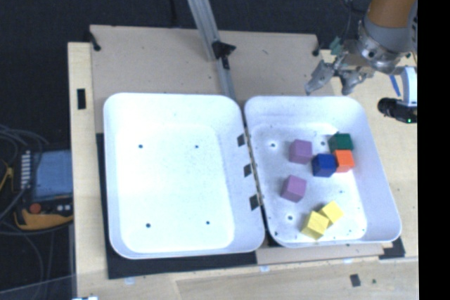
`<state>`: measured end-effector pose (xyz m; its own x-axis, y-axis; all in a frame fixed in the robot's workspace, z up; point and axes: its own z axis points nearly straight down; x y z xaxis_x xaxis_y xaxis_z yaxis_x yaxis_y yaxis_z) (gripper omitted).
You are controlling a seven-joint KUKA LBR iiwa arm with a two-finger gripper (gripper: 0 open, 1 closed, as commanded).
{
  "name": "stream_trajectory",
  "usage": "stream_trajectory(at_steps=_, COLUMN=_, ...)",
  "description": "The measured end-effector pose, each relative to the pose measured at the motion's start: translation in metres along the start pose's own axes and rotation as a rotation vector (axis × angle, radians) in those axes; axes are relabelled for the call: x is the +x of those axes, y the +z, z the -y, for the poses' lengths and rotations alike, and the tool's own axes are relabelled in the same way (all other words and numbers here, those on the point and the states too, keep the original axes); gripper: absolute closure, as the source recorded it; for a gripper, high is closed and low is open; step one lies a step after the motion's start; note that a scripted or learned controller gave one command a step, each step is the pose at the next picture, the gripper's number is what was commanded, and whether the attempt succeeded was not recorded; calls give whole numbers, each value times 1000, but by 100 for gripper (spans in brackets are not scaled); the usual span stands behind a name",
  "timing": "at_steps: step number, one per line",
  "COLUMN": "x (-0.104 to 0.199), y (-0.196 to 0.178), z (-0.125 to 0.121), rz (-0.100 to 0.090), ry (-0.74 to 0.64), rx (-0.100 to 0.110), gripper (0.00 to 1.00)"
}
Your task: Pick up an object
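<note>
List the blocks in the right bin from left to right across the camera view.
Lower purple block → upper purple block → front yellow block → blue block; the remaining yellow, green and orange blocks overlap in order.

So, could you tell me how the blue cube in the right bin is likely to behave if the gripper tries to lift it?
The blue cube looks rigid, with flat faces, so it should probably sit still rather than roll. It touches the orange cube and lies near the green one, so fingers may nudge those neighbours. It looks small and likely light. The gripper hangs above the bin's far rim.
</note>
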<state>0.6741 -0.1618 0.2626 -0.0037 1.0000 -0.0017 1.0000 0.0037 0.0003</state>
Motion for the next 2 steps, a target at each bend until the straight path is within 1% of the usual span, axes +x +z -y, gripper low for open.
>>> stream_trajectory(at_steps=1, x=0, y=0, z=0, rz=0, ry=-2, rx=1, gripper=0)
stream_trajectory(at_steps=2, x=-1, y=61, z=-5, rz=-1, ry=-3, rx=5, gripper=0)
